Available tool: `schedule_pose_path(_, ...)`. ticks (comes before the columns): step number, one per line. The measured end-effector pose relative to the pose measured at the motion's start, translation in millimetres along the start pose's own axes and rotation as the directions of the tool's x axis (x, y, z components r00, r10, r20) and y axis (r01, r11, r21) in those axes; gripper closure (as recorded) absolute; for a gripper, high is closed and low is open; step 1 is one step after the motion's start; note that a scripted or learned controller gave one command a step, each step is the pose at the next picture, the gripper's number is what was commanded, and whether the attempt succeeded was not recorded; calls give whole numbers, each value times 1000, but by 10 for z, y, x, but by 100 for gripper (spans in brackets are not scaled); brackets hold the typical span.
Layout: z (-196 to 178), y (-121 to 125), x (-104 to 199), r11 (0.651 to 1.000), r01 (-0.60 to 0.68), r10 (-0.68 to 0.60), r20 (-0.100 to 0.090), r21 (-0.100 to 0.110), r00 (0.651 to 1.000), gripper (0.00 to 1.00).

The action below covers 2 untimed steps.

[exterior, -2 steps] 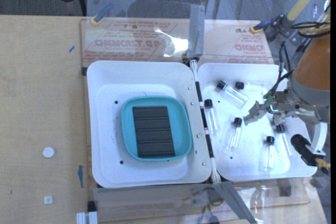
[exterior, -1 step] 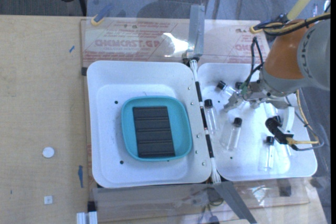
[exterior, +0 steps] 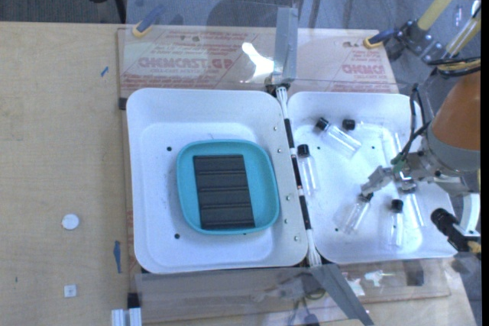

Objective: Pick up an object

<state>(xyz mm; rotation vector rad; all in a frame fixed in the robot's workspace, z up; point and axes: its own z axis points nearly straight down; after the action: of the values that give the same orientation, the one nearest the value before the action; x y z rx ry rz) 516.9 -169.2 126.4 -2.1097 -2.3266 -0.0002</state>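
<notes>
My gripper is low in the right bin, among the vials.

The left shallow white bin (exterior: 153,164) carries a teal square tray (exterior: 187,191) at its centre, out of my way. In the right shallow white bin (exterior: 336,248), small clear vials with black caps (exterior: 336,135) lie scattered, so I can choose one. My two-finger gripper (exterior: 378,183) hangs near the right edge, just beside one vial; whether it is released or clenched, I cannot tell.

Grey arm (exterior: 458,153) with orange band, dark cables, metallic gripper (exterior: 376,185).
</notes>
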Motion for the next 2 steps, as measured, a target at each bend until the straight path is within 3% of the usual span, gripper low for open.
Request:
schedule_pose_path(1,-760,-39,693,998,61,-61,2,-2,998,0)
schedule_pose_path(2,-97,240,467,995,104,-104,0,0,995,0)
